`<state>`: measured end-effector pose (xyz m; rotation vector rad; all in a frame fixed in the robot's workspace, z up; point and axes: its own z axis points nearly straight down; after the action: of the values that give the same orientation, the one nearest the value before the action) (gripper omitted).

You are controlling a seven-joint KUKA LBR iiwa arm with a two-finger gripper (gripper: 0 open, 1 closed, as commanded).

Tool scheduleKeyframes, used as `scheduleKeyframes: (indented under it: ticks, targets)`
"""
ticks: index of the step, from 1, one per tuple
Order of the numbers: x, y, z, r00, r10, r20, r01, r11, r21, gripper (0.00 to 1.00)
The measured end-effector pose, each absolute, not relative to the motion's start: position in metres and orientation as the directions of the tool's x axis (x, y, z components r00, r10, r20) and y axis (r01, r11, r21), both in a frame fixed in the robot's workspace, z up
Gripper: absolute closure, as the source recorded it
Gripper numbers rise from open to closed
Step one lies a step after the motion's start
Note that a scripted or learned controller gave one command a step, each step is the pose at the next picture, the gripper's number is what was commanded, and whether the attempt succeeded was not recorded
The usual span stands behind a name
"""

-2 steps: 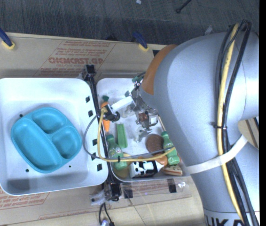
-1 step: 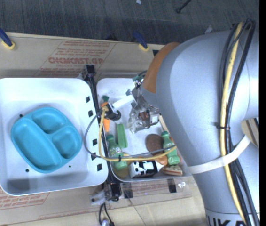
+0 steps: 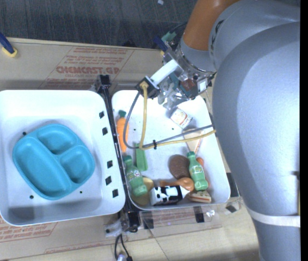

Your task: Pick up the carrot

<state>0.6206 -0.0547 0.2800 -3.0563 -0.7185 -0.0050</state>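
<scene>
Camera view has the carrot (image 3: 122, 132) lying lengthwise against the left wall of the right bin (image 3: 211, 132), just beside the divider, its green top toward the far end and a yellow cable (image 3: 141, 118) looping down near it. My gripper (image 3: 174, 98) hangs over the far middle of that bin, well right of the carrot and up toward the back wall; from this angle I cannot tell how it is set, and I see nothing in it. To do this well, I judge I need to carry it left and a little nearer, line it across the carrot's short width, and come down over the orange middle rather than the leafy end. The wall is the trouble: one side will have almost no room, so I'd approach slightly inboard and let the carrot be nudged off the wall if need be. Green bottles (image 3: 135, 177) crowd the carrot's near end, so I'd stay clear of them. The blue tray (image 3: 53, 159) in the left bin (image 3: 12, 107) is out of play
</scene>
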Motion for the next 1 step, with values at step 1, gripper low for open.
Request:
scheduleKeyframes:
  ticks: [1]
  targets:
    - [0.5441, 0.0039, 0.226, 0.883, 0.469, -0.013, 0.469, -0.883, -0.012, 1.0]
